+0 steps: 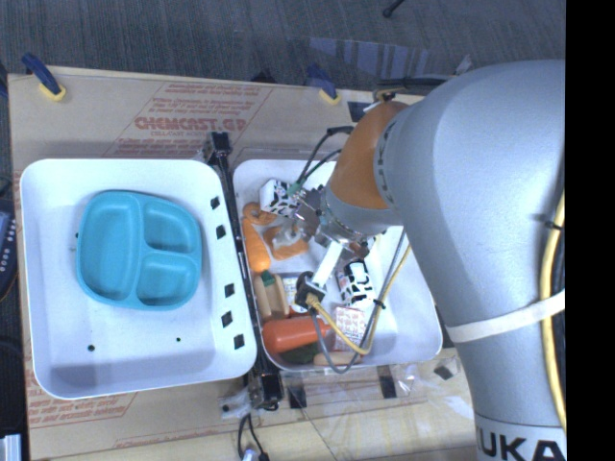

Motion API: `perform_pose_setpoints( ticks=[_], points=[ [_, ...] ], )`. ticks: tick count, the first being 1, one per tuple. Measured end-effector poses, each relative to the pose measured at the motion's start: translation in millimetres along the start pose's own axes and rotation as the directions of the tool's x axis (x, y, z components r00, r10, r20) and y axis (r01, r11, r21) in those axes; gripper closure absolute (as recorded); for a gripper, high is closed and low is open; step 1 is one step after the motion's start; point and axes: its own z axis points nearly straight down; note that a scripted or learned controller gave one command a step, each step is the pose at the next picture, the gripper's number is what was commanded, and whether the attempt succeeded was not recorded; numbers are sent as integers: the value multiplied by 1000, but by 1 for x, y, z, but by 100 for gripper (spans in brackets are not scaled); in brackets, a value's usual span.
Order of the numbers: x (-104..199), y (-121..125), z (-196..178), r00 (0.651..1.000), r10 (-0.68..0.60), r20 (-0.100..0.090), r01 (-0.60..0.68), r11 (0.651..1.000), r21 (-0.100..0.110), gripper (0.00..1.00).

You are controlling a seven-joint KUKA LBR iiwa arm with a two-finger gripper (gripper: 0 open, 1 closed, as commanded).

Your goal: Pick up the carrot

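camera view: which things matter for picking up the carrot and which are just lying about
For the job:
- carrot, along the left wall of the right bin

Just lying about:
- blue divided plate in the left bin
- red-orange chunk, near the right bin's front
- black-and-white spotted toy, near its back
- patterned card

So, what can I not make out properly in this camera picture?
1. Right white plastic bin: camera view, its right side is hidden under the grey robot arm.
2. Long orange carrot: camera view, its upper end is lost among clutter close to the arm.
3. Small green object: camera view, next to a red cylinder, too small to identify.
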Motion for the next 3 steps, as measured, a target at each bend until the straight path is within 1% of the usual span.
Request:
perform_pose_setpoints(
  ticks=[1,2,3],
  points=[
    [-2,2,0,966,260,-3,-260,966,-6,0],
    [29,35,1,922,388,6,-388,922,6,0],
    [28,31,1,796,605,4,-605,796,6,0]
  ],
)
